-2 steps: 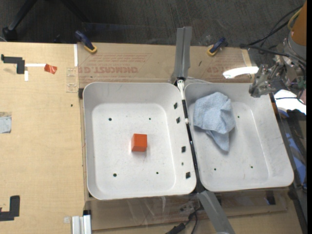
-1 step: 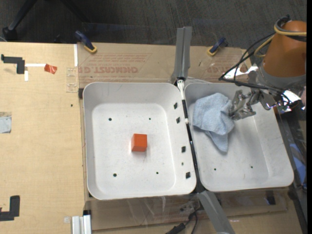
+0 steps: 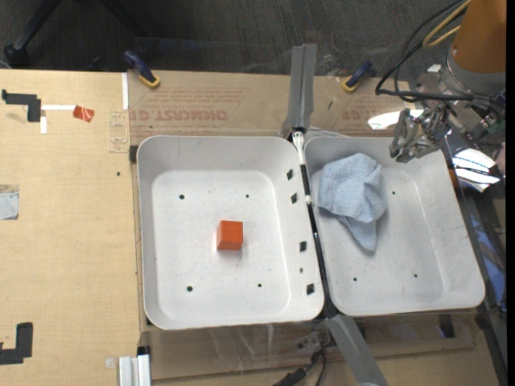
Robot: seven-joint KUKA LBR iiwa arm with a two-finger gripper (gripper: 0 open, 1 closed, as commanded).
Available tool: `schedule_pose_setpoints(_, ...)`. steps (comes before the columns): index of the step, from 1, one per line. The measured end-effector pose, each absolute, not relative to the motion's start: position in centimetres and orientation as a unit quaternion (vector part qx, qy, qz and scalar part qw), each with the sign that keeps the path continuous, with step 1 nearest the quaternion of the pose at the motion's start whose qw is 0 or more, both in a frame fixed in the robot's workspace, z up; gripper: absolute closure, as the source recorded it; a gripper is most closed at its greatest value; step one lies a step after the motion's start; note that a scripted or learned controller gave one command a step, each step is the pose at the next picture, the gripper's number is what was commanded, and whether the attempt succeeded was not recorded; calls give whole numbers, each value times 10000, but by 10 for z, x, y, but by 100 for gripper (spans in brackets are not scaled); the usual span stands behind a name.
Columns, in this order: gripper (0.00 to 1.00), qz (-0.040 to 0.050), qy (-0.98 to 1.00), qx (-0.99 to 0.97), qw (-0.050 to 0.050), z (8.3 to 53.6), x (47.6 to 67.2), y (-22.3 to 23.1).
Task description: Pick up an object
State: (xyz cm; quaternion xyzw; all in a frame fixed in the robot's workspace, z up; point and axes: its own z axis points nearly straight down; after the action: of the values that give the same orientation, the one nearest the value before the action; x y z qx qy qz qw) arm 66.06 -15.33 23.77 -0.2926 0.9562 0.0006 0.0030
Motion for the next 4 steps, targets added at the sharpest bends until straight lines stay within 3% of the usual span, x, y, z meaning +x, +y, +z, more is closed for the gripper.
schedule_pose_setpoints(1, 100, 23, 9458, -3247, 1, 134, 609, -141)
schedule_pose_setpoints(2, 100, 8, 9387, -3449, 21, 239, 628, -100)
schedule_pose_setpoints(3, 100, 16, 9131, -4077, 11, 125, 655, -141)
schedule_pose_setpoints(4, 100, 10, 8955, -4451, 17, 169, 633, -133)
